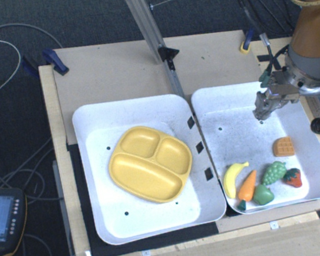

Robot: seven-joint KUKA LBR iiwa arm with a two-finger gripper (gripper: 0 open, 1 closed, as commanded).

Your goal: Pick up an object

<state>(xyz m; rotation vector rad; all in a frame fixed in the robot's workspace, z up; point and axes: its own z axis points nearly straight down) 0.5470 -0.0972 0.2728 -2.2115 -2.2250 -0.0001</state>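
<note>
Grey arm's gripper (pixel 262 113) above right bin (pixel 227 99) | jaws' state unclear | toy food (pixel 263 181) near corner

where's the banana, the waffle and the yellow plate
banana (pixel 234 177), camera view, on the middle of its curve
waffle (pixel 282 147), camera view, on its centre
yellow plate (pixel 149 178), camera view, on its large lower compartment

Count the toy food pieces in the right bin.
6, all near the front: waffle, banana, carrot, green pepper, grapes, strawberry. More may hide beneath.
</note>
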